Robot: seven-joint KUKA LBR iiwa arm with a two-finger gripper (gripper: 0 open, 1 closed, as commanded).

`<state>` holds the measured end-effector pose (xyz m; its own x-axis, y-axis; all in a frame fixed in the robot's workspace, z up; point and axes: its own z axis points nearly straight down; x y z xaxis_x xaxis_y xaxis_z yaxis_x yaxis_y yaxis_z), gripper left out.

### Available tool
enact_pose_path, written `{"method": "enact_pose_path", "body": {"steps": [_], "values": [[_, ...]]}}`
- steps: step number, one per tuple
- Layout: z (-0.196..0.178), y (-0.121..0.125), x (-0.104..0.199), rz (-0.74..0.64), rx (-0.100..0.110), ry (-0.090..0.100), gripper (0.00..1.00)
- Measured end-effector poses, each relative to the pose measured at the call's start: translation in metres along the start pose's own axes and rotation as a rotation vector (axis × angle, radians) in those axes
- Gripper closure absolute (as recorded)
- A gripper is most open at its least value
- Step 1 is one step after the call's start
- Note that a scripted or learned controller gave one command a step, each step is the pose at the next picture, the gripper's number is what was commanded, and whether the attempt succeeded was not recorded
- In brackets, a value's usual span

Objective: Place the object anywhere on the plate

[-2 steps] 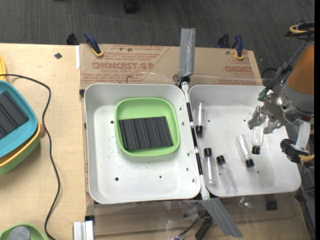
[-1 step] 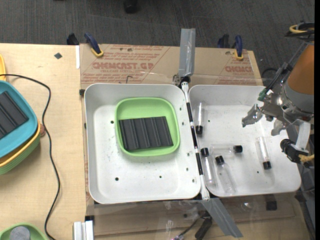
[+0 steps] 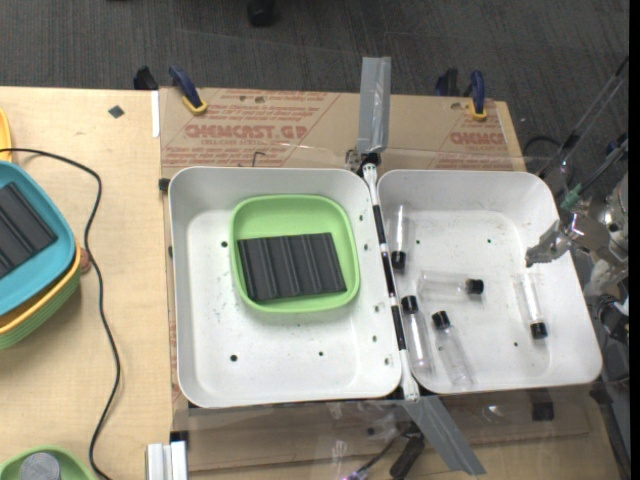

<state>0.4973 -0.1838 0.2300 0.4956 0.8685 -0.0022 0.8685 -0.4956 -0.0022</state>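
- At the desk's (image 3: 90,368) far left edge, well left of the left bin, sits a stack of teal and green trays (image 3: 30,258), with a black cable (image 3: 100,298) looping down beside it.
- The left bin (image 3: 200,368) holds a green plate (image 3: 295,258) in its upper middle part; a dark ribbed mat (image 3: 292,266) lies flat on the plate, covering most of its floor.
- The right bin (image 3: 480,368) touches the left bin along a shared centre rim, and behind both lies a sheet of printed cardboard (image 3: 260,126) held by blue clamps.
- In the right bin lie several clear tubes with black caps (hard to count, being transparent): one tube (image 3: 398,238) near the centre rim, another (image 3: 452,288) in the middle, another (image 3: 533,310) toward the right wall, and others low in the bin's left half. None is on the plate.
- The gripper (image 3: 548,248) hangs over the right bin's right wall, well right of the plate. Whether its fingers are parted or closed cannot be told, and nothing is visibly held.
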Motion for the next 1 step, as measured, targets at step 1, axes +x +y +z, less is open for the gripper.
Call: {"method": "enact_pose_path", "body": {"steps": [1], "values": [[-0.0525,-0.0048,-0.0309,0.243,-0.001,-0.001,0.00]]}}
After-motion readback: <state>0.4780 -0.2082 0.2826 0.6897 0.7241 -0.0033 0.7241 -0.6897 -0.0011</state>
